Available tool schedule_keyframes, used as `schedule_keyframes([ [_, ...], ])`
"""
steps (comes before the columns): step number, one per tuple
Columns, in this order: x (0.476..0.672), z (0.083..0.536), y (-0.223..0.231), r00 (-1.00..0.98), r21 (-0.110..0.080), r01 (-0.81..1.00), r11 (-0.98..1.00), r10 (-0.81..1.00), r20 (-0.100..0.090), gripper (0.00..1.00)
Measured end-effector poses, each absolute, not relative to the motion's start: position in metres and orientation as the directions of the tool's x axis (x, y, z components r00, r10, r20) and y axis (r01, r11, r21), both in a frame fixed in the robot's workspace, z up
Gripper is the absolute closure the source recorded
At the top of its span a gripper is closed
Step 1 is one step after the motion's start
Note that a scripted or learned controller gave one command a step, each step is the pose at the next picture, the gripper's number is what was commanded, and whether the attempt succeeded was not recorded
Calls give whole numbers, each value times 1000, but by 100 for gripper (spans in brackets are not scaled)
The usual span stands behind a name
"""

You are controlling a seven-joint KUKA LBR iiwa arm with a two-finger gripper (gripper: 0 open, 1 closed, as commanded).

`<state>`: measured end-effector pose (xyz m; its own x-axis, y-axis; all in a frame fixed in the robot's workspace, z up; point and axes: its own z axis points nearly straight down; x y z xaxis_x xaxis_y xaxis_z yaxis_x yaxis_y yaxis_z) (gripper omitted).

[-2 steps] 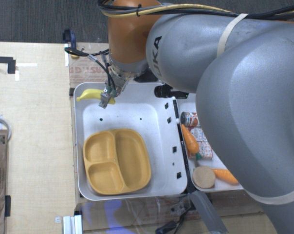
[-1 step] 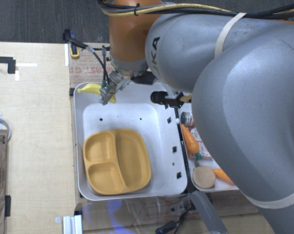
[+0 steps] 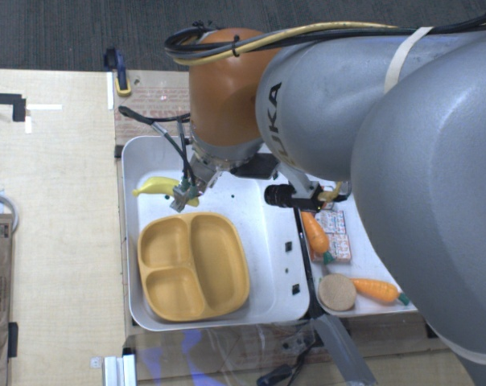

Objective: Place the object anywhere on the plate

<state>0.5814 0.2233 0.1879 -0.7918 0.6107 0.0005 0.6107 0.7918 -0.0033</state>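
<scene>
Yellow banana: we see a yellow plastic banana (image 3: 156, 186) in the left white bin (image 3: 263, 232), just above the plate, at the gripper tip.
Plate: tan three-compartment plastic plate (image 3: 193, 265), nothing on it.
Gripper: two-finger gripper (image 3: 181, 199) touching the banana's right end; we can't tell finger state.
Right bin: two orange carrots (image 3: 377, 290), round tan disc (image 3: 337, 293).

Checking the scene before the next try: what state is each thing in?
gripper: low in the left bin, at the banana
banana: lying in the left bin, off the plate
plate: flat, nothing on it
two carrots: lying in the right bin
round disc: flat, right bin
</scene>
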Motion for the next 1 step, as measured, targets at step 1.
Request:
schedule_keyframes([
  [1, 518, 160, 226, -805, -5, 593, 805, 593, 2, 100],
])
